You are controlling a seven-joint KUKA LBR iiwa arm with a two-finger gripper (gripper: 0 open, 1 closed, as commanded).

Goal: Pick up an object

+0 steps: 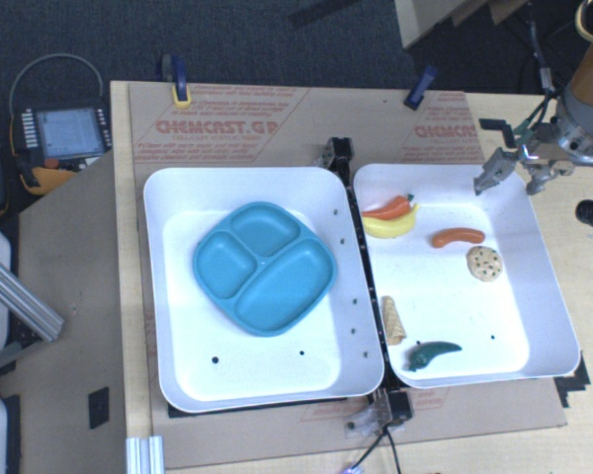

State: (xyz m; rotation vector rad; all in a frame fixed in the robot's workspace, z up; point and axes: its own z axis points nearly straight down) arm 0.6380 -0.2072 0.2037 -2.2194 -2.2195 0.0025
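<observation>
the two-finger metal gripper hangs over the right white bin's far right corner, fingers apart, clasping nothing. below it lie a red chilli on a yellow banana, an orange sausage, a round speckled cookie, perhaps a bread stick, a dark green pepper. a blue divided plastic plate sits in the left white bin.

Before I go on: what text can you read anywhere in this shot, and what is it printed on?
"CHEMCAST GP" in red, partly faint, repeated on the brown protective sheet under the two white bins; the last letters are uncertain.
The same print near the right bin is cut off and blurred.
The screen of the handheld pendant at upper left is too small to read.
</observation>
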